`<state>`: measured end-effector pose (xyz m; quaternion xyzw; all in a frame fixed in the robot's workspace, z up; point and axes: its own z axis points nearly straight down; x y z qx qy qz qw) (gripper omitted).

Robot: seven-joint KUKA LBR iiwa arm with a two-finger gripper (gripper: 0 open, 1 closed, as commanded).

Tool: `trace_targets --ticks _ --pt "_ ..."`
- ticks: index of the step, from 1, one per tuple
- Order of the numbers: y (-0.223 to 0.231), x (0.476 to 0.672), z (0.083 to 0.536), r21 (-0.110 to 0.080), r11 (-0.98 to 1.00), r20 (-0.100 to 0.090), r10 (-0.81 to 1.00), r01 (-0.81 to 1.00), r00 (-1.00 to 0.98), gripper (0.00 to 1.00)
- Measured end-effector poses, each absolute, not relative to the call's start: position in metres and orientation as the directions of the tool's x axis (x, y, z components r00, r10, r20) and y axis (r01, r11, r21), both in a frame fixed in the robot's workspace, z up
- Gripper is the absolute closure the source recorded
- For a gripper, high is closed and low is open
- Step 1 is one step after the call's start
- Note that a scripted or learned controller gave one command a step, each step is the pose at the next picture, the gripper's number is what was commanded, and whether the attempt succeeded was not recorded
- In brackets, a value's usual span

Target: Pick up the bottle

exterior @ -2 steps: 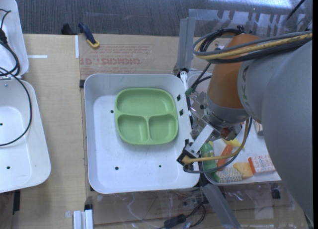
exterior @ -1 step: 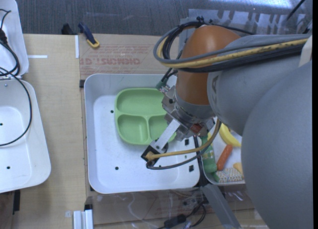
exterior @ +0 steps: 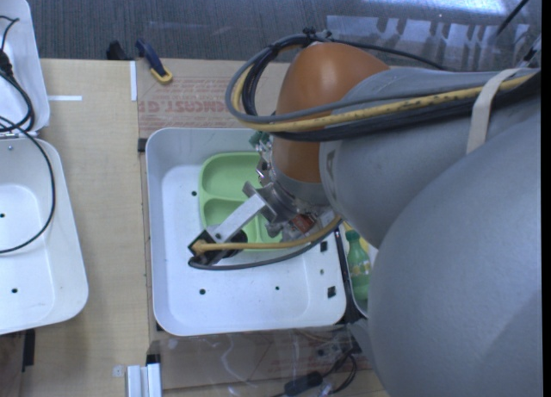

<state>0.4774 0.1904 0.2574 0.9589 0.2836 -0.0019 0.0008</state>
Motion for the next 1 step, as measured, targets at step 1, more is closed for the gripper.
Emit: trace_targets --ticks 1 --pt "0.1373 0.4767 0.1746 -0.001 -0.906 -0.007 0.423 0.423 0.906 1.0"
